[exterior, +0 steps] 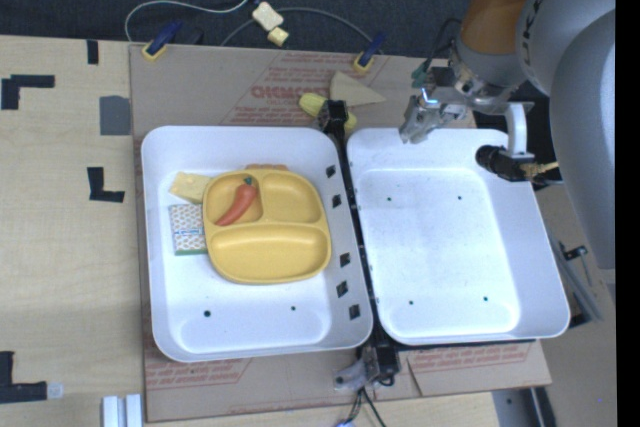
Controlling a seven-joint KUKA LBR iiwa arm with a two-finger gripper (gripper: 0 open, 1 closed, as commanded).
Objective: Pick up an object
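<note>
Left bin (pixel 160 215) holds the carrot (pixel 238 201), well apart from the empty, slightly parted gripper (pixel 413 133).

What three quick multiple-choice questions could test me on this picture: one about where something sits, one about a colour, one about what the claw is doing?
1. Where is the yellow plate?
A. left bin
B. right bin
C. on the cardboard

2. What colour is the pepper on the plate?
A. green
B. orange-red
C. blue

3. Where is the gripper?
A. down on the plate
B. over the far edge of the right bin, holding nothing
C. over the left bin, gripping the pepper

Answers: 1 A, the plate lies in the left bin. 2 B, the pepper is orange-red with a green stem. 3 B, the gripper hangs at the right bin's far rim, nothing between its fingers.
</note>
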